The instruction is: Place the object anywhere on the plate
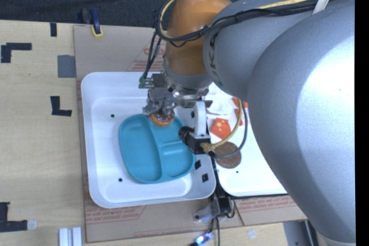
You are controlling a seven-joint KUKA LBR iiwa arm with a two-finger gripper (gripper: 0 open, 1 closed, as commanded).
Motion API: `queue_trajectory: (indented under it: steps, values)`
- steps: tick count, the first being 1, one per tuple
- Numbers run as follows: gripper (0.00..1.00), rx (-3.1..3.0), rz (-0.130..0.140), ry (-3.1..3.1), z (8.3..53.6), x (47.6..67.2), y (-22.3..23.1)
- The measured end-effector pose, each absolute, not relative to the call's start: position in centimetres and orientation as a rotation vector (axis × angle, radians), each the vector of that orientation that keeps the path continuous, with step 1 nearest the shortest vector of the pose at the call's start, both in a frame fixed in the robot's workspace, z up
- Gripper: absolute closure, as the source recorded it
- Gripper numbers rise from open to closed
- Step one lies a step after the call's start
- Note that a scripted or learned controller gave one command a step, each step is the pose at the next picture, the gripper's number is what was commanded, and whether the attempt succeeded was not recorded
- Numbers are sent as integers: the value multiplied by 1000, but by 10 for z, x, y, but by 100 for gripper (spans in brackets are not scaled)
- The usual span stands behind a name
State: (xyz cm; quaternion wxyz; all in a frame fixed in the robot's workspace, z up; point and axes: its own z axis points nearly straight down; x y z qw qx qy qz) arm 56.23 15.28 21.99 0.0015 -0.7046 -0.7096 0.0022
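A blue divided plate [144, 154] lies in the left white bin [97, 141]. My gripper [162, 113] hangs over the plate's upper right rim, pointing down. A small orange-brown object [162, 120] sits between its fingertips, just above the plate's edge. The gripper is shut on it. The grey arm with its orange band covers much of the right side of the view.
The right bin [253, 184] holds a red piece [221, 127] and a brown round disc [229, 156], partly hidden by the arm. Cables loop beside the wrist. The bins rest on a cardboard sheet [115, 49] on the bench.
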Motion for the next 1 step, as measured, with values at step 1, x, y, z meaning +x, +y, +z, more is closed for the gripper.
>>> queue_trajectory:
  steps: [1]
  values:
    - [0, -2216, 8, -2223, 221, 562, 150]
